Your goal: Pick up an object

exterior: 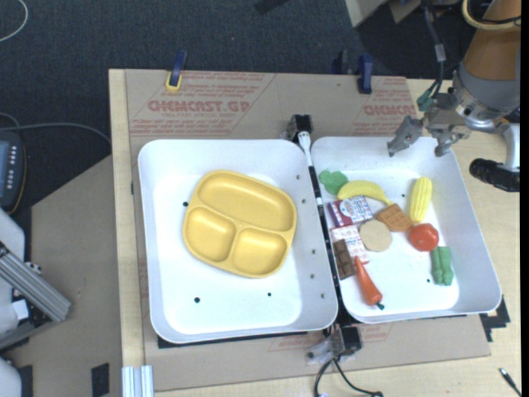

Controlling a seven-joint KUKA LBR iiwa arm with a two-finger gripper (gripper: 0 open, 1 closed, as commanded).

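Plainly, nothing is picked up yet; the lines below go from the pickable things outward.

Objects: a cluster of toy foods lies in the right bin [475, 246], from its centre toward 6 o'clock, all resting on the bin floor.
Corn cob [421, 198]: at about 1 o'clock in the cluster and the piece nearest the pincer, standing free of its neighbours, so probably the easiest target.
Tomato [423, 236]: just below the corn, close to the green vegetable [442, 265] at 5 o'clock.
Banana [364, 190]: at 11 o'clock, touching the green leaf piece [332, 180]; crowded, so a grasp there risks nudging neighbours.
Carrot [368, 284]: at 6 o'clock, lying slantwise beside a brown bar [343, 255] along the bin's left wall.
Round biscuit [376, 236]: at the middle, overlapping a tan cracker [394, 217] and a red packet [351, 212].
Pincer [421, 141]: at 12 o'clock over the right bin's far rim, its 2 fingers spread apart with nothing between them; I judge it is poised for a descent.
Yellow tray [240, 222]: a 3-compartment dish at the centre of the left bin [157, 246], well apart from the pincer.
Tabletop [132, 122]: carries both bins side by side, keeping them within the arm's reach.
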